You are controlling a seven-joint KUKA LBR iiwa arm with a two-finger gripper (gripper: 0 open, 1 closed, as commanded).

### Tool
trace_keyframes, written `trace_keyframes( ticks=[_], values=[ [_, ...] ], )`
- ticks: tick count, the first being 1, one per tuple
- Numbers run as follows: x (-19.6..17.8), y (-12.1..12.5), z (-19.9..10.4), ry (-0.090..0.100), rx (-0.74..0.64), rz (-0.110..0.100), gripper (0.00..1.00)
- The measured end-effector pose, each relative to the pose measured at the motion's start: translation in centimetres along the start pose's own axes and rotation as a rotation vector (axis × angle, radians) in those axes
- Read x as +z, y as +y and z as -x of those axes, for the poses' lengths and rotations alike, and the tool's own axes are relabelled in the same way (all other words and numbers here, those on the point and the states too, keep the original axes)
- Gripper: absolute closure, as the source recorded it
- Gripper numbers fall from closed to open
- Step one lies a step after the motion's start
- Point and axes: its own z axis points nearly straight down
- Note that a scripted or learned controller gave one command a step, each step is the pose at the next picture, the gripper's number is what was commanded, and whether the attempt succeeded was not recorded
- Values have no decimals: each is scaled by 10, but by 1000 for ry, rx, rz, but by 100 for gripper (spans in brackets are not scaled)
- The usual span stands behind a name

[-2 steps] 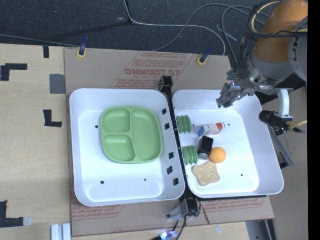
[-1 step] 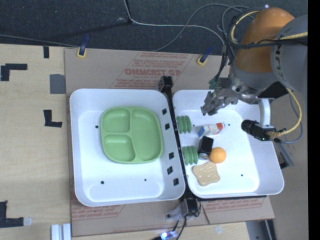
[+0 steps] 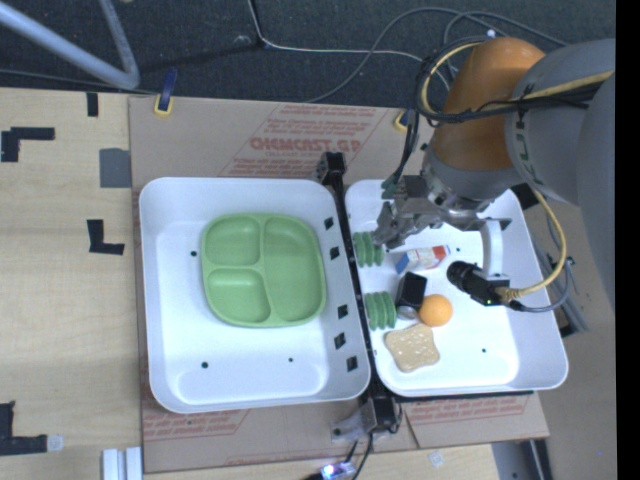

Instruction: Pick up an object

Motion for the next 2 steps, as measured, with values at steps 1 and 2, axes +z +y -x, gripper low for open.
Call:
trace_keyframes(
  ticks=[1,2],
  values=[
    [-7,-25,-55,2,-4,0,100],
    [5,-51,-98,1,-2,-1,100]
  ],
)
